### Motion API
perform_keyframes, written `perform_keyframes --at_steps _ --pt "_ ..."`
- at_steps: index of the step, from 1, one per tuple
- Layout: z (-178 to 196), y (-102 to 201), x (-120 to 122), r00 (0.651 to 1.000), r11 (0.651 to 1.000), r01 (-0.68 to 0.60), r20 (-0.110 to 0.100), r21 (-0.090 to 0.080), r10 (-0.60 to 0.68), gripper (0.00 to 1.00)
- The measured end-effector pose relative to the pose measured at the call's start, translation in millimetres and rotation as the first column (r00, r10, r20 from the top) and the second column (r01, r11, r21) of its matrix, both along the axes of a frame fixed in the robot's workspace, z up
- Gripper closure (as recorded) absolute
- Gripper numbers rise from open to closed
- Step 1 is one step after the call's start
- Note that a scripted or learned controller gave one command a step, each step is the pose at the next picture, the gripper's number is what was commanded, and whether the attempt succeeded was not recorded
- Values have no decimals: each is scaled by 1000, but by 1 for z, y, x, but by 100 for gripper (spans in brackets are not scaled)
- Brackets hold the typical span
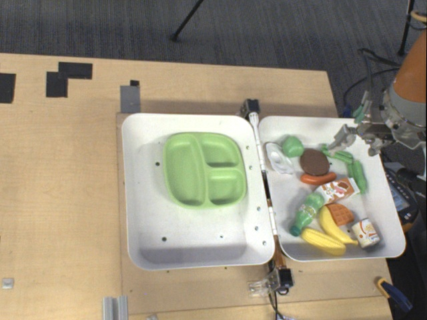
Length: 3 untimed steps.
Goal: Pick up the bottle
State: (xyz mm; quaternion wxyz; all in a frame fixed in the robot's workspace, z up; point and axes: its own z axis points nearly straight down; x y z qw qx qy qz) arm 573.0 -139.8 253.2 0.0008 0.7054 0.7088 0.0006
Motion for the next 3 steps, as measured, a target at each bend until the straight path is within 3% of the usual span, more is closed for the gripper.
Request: perform_keyframes --at_steps 1,2,3 --pt "-134 9 -49 989 989 -150 10 -5 150 0" --pt "-144 25 -61 989 989 -147 26 -15 148 0" --pt "-158 51 -85 990 990 139 1 0 -139 0"
